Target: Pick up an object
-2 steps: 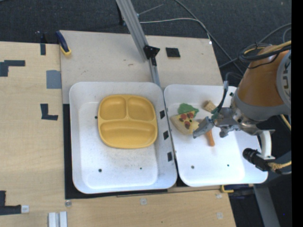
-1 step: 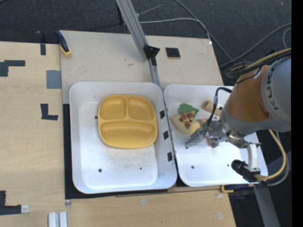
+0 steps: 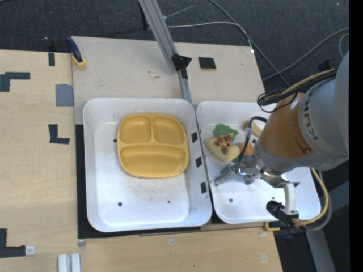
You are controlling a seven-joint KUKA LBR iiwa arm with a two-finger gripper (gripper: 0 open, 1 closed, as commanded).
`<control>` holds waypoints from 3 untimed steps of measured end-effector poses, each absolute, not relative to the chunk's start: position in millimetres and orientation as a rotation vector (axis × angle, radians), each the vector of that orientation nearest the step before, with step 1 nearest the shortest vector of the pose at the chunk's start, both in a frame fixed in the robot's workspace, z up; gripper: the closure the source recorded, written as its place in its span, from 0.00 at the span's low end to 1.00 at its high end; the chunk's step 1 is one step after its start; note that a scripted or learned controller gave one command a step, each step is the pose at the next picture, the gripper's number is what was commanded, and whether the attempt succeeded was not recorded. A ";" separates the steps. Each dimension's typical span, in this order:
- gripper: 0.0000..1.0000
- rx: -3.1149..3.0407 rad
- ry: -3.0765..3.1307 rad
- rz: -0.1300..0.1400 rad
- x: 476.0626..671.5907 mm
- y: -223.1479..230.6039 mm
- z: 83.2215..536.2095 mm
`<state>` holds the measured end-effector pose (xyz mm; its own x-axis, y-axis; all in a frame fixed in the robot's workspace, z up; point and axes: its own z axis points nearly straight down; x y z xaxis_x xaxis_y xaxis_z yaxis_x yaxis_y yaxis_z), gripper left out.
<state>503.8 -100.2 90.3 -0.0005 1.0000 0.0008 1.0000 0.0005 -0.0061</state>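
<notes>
Starting on the left, the desk (image 3: 34,152) is just bare wood with some dark tape marks, nothing there to grab. Next comes the left bin (image 3: 99,208), and all it holds is a yellow divided plate (image 3: 153,145) lying flat toward the back, untouched and well apart from the arm. Cross the divider and you get the right bin (image 3: 238,211), which is where the action is. At its back left there's a small cluster of toy food: a pizza slice (image 3: 218,147) with a green leafy piece (image 3: 224,131) just behind it, touching or nearly so. Something tan (image 3: 256,129) peeks out by the arm too, can't tell what. The gripper (image 3: 227,174) sits low over the bin floor just in front of the pizza slice, at the end of the big grey and orange arm (image 3: 295,135) coming in from the right. From this angle I honestly can't tell how the gripper is set, and nothing visible sits in it. So progress-wise I'd say the approach is done but the actual pick isn't: the food all looks like it's resting in the bin, nothing lifted. What's left, by my guess, is closing on the pizza slice or its neighbour and raising it clear.
</notes>
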 end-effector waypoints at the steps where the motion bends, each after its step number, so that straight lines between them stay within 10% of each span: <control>1: 1.00 -2.216 -2.219 0.004 504.2 -99.4 102.6; 3: 1.00 -2.222 -2.225 -0.003 511.6 -104.6 191.6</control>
<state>511.6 -104.6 191.6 -0.0013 1.0000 -0.0008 1.0000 0.0013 0.0030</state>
